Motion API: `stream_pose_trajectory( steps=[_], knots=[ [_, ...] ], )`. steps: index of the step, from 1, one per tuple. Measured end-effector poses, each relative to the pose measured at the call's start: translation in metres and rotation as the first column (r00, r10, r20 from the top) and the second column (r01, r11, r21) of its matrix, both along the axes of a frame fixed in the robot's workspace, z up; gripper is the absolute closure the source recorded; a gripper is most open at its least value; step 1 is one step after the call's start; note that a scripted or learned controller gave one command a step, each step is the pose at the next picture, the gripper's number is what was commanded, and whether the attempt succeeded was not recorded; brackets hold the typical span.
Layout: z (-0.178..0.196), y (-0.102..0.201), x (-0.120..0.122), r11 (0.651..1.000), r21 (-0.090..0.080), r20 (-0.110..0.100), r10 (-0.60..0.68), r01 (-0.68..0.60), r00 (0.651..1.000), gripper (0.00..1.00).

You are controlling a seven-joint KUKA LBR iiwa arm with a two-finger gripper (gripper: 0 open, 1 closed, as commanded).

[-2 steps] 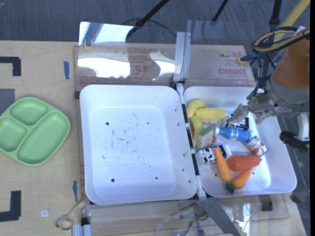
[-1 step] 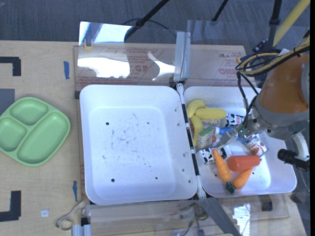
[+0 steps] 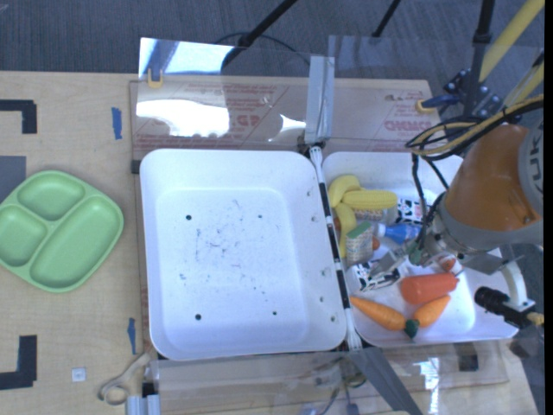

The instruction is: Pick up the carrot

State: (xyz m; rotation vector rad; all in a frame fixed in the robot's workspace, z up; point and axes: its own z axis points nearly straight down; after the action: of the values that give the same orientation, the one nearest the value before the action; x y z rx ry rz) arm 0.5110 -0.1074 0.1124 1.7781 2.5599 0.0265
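- Your tabletop (image 3: 69, 102) is pale wood, with black corner marks and blue tape bits at the frame's left; dark grey carpet and black stand legs run across the top of the frame.
- You have two white bins: the left bin (image 3: 233, 240) fills the frame's centre, and the right bin (image 3: 458, 322) sits at centre right.
- One green divided plate (image 3: 59, 229) lies on the tabletop at the far left, well apart from the bins.
- In the right bin you can count two carrots (image 3: 380, 312) lying near the bottom edge, tips meeting at their green tops, one red tomato-like piece (image 3: 427, 286) just above them, and yellow bananas (image 3: 361, 201) near the bin's top.
- The claw (image 3: 423, 249) hangs over the right bin above the red piece; you cannot tell how far it is open, nor whether it touches anything.
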Motion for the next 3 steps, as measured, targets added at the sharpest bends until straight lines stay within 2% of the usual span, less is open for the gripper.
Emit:
stream_pose_trajectory(
  steps=[1, 2, 3],
  knots=[
    [-0.005, 0.003, 0.031, 0.979, -0.009, 0.0, 0.205, -0.205, 0.979, 0.0],
    [0.041, 0.0, 0.117, 0.987, -0.001, -0.025, 0.16, -0.161, 0.987, 0.0],
    [0.001, 0.005, 0.124, 0.979, -0.006, -0.016, 0.202, -0.202, 0.979, 0.0]
  ],
)
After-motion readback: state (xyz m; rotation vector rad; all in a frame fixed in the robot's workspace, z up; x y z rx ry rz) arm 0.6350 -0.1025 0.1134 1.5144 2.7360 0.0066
